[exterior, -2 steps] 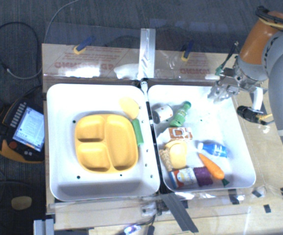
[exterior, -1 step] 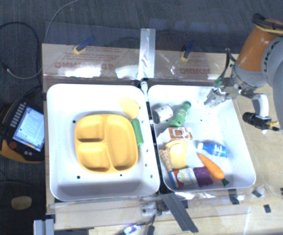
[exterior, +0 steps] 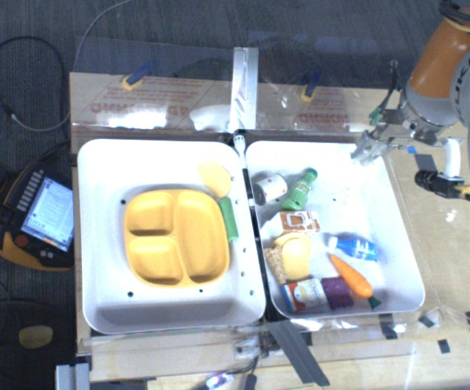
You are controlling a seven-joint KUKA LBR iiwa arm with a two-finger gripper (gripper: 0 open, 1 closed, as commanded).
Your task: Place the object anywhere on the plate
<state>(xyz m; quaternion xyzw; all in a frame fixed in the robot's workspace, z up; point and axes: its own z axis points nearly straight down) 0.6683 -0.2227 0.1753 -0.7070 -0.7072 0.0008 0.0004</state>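
A yellow three-compartment plate [exterior: 176,236] lies in the left bin [exterior: 105,299]. A pale yellow round piece [exterior: 214,176] rests just off the plate's far right corner, and a green stick [exterior: 229,218] lies along its right rim. The right bin [exterior: 402,250] holds a green bottle [exterior: 301,188], a white cup [exterior: 269,188], a small carton [exterior: 298,221], a yellow lemon-like item [exterior: 294,256], a blue-and-white bottle [exterior: 354,248], an orange carrot [exterior: 351,276] and a dark can [exterior: 323,293]. My gripper [exterior: 367,149] hovers over the right bin's far right corner, apart from all of them.
A metal divider [exterior: 244,88] rises between the bins at the back. A teach pendant [exterior: 40,218] and cables [exterior: 23,80] lie on the floor to the left. Clamps [exterior: 308,88] hold plastic sheeting behind the bins.
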